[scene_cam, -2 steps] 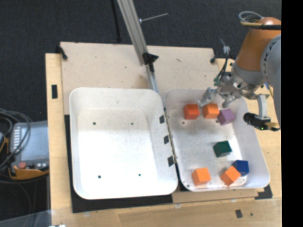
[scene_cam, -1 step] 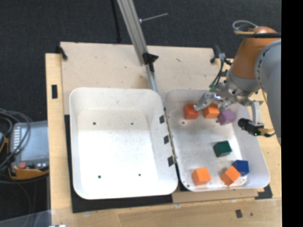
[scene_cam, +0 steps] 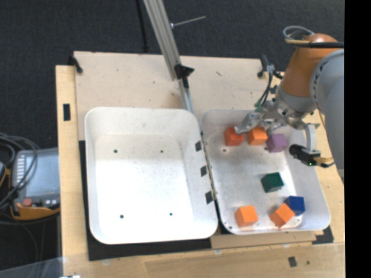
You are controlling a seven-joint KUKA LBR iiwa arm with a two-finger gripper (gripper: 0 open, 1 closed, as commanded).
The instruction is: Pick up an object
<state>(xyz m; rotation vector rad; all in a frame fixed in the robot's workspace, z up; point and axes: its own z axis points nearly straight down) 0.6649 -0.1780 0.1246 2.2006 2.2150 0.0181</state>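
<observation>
in the camera view, two shallow white bins are seen side by side on the bench. the left bin occupies the 9 o'clock half of the bench, and the right bin lies toward 3 o'clock, touching it along one edge. the grey arm, with its orange band, is seen entering from 3 o'clock and reaching down over the 12 o'clock part of the right bin.

the gripper is placed low over that bin's upper end. an orange block is seen just under its fingers, but whether they are closed on it or open cannot be told. a red-orange block lies just beside it toward 9 o'clock, and a purple block just beside it toward 3 o'clock.

nearer the bin's middle, toward 4 o'clock, a dark green block is found. along the 6 o'clock edge, an orange cube is set apart from a second orange cube, which touches a blue block.

a slanted metal post is mounted on the bench at 12 o'clock.
</observation>
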